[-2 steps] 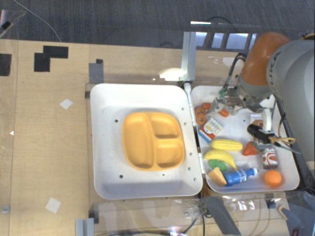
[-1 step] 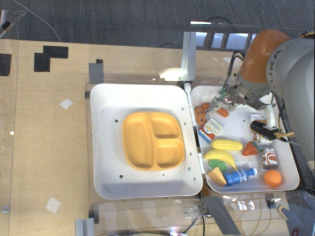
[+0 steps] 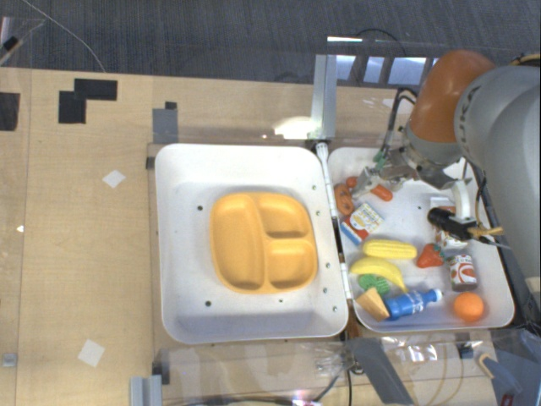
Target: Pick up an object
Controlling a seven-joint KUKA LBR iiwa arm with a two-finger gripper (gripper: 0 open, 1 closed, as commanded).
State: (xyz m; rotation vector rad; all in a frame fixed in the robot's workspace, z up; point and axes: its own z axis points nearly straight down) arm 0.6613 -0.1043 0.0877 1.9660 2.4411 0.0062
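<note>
The right bin (image 3: 499, 311) holds several toy food items. Among them are a small orange carrot-like piece (image 3: 382, 194), a reddish piece (image 3: 343, 198), a red, white and blue carton (image 3: 364, 219), two yellow pieces (image 3: 389, 249) (image 3: 375, 269), a blue bottle (image 3: 412, 303), an orange (image 3: 468, 307), a red and white can (image 3: 461, 271) and a red strawberry-like piece (image 3: 430, 257). My gripper (image 3: 377, 174) hangs low over the bin's far left part, just above the carrot-like piece. I see nothing held in it.
The left bin (image 3: 182, 311) bears a yellow divided plate (image 3: 262, 240) in its middle. A metal post (image 3: 325, 91) stands behind the wall between the bins. The grey arm and its orange band (image 3: 444, 100) cover the right bin's far right corner.
</note>
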